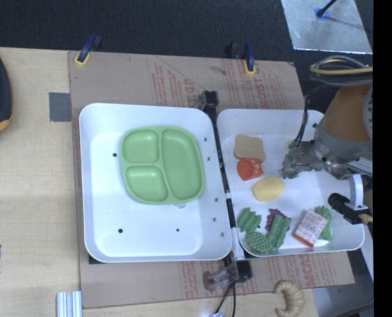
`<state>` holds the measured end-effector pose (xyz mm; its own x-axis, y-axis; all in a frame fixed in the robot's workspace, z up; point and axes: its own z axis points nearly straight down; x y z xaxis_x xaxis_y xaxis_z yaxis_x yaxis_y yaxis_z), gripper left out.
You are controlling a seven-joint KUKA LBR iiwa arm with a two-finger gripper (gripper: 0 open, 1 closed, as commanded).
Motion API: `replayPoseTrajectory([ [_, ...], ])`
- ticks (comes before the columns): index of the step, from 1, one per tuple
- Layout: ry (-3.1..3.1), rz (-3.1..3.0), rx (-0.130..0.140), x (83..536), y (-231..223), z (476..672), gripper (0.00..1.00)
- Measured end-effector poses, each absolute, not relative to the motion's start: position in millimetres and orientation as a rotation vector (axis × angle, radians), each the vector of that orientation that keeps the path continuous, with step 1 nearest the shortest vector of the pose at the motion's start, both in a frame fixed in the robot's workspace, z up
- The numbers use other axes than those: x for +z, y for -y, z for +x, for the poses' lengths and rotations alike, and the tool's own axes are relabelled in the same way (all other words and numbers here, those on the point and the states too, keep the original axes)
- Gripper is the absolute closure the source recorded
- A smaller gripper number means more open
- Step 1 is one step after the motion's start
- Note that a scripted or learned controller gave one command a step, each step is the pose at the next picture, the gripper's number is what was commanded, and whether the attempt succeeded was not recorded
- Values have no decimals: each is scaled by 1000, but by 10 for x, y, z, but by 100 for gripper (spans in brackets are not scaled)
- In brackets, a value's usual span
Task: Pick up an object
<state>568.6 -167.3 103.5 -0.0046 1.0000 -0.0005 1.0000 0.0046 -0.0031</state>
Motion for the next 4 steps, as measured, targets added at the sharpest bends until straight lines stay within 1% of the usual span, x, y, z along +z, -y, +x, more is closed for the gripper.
replayPoseTrajectory([
  [1,2226,-2214,5,1030,1671,5684,0],
  [2,2227,-2216,2,923,2113,6570,0],
  [4,2228,-2210,5,921,2112,6563,0],
])
